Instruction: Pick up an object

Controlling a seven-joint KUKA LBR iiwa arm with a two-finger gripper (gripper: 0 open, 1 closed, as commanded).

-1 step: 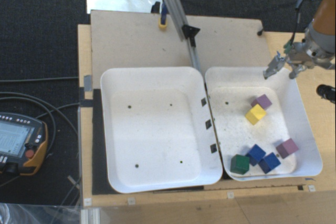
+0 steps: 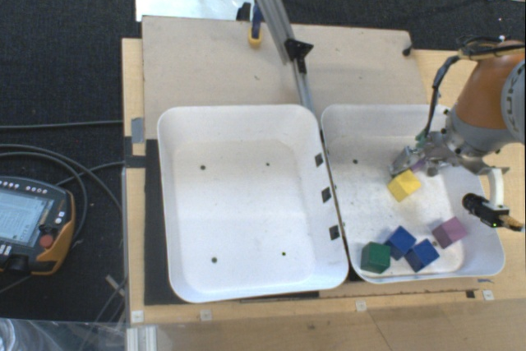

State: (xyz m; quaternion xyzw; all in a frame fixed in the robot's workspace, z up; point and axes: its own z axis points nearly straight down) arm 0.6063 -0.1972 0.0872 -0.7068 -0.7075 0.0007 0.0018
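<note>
In the right bin (image 2: 353, 136), the pincer (image 2: 408, 164) hovers touching a yellow block (image 2: 404, 186); its grip cannot be told. A green block (image 2: 376, 257), two blue blocks (image 2: 411, 247) and a purple block (image 2: 449, 232) lie nearby.

I see two white bins (image 2: 246, 123), a yellow cube (image 2: 403, 186), two blue cubes (image 2: 401, 240) (image 2: 422, 254), a green cube (image 2: 376, 257) and a purple cube (image 2: 449, 231). My arm (image 2: 493, 107) is grey with an orange band; the surface (image 2: 214, 62) is tan.
</note>
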